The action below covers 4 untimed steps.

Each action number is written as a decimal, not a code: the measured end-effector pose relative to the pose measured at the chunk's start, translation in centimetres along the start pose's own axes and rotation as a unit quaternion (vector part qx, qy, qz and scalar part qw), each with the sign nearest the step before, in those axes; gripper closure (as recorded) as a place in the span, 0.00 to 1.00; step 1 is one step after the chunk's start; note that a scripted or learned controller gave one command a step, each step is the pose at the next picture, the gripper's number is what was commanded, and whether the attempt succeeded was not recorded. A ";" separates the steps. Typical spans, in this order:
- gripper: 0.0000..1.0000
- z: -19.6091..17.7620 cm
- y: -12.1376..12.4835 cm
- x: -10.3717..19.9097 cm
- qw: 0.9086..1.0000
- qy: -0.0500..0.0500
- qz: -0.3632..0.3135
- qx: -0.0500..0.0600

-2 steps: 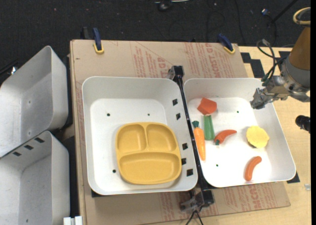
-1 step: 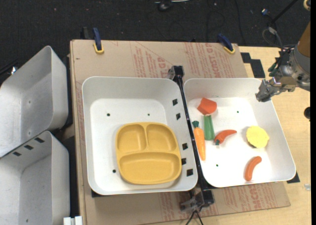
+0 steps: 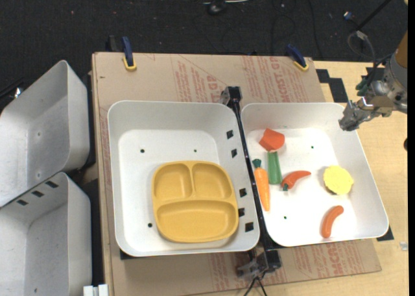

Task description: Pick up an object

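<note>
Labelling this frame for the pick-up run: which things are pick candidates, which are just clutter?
Pick candidates, all in the right bin:
orange block
green stick
carrot
red chili
yellow piece
sausage
The gripper is over that bin's far right corner.

Just lying about:
yellow divided plate in the left bin
spare white bins off the bench's left
blue clamps

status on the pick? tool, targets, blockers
Tool over right bin's far-right rim, holding nothing. Toys loose in the bin: yellow piece, sausage, chili, carrot. Nothing in the way.
</note>
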<state>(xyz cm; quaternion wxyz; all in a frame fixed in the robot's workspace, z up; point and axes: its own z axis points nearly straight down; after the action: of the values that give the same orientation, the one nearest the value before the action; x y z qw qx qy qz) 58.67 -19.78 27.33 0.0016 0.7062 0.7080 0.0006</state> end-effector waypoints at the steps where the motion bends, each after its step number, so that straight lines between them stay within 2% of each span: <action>1: 1.00 -0.1 0.5 5.4 1.000 0.001 -0.003 0.001; 2: 1.00 -0.2 -0.1 10.8 1.000 0.001 -0.002 0.002; 3: 1.00 1.5 0.5 15.9 1.000 0.001 -0.003 0.003; 4: 1.00 1.5 0.0 20.9 1.000 0.001 -0.002 0.002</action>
<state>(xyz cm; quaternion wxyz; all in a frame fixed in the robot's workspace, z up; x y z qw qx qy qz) 58.63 1.10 25.84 -0.0009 0.7044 0.7098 0.0001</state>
